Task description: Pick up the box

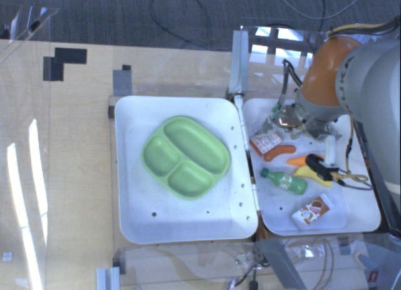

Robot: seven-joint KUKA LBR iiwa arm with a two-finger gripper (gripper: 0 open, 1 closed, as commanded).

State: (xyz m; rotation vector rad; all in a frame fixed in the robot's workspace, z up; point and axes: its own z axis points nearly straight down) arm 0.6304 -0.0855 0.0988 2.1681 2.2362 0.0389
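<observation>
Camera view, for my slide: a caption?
Gripper above far end of right white bin; green divided plastic plate in left white bin.

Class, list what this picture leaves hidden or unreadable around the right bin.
Camera view: the arm covers most of the gripper; contact with the red-and-white box is unclear.
Camera view: print on the brown-and-white box is too small to read.
Camera view: the arm hides the right bin's far right corner.

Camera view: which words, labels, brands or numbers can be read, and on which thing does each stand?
No text can be read.
Red and white flat box: printed marks, too blurred to read.
Brown and white small box: printed marks, too blurred to read.
Green plastic bottle: no label legible.
</observation>
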